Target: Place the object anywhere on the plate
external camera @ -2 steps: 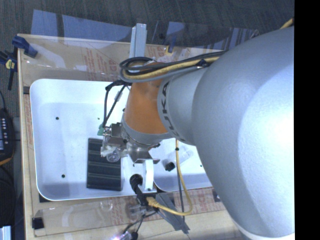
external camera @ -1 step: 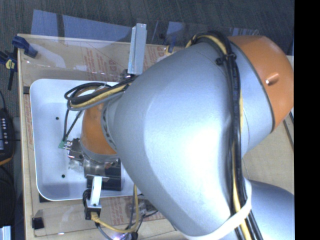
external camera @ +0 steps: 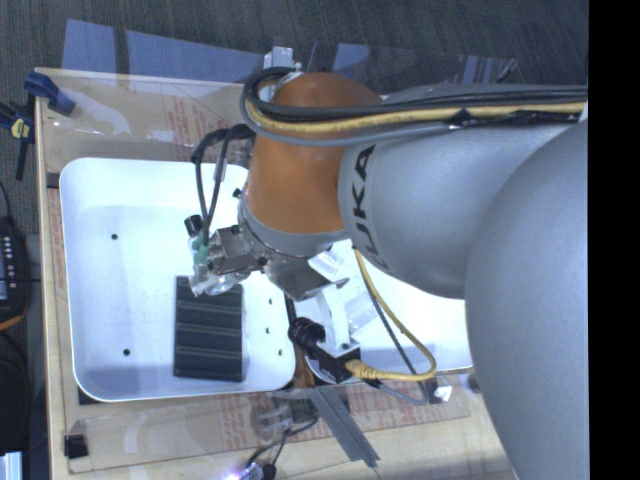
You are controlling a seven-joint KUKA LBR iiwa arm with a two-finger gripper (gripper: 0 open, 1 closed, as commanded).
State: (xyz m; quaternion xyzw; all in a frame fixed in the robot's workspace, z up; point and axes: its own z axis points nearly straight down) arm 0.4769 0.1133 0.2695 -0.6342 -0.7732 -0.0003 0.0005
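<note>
A black ribbed rectangular block (external camera: 208, 333) lies flat in the left white bin (external camera: 110, 268), close to its front right corner. My gripper (external camera: 216, 271) hangs right above the block's far edge, at the end of the orange-banded wrist (external camera: 300, 168). The gripper's lower end is hidden behind its own body, and I cannot tell whether it touches the block. I cannot make out a plate; the arm covers most of the right bin.
The grey arm (external camera: 480, 218) covers most of the right bin (external camera: 425, 318). Cables loop around the wrist and hang down by the rim between the bins. A blue clamp (external camera: 45, 93) sits at the bench's far left corner.
</note>
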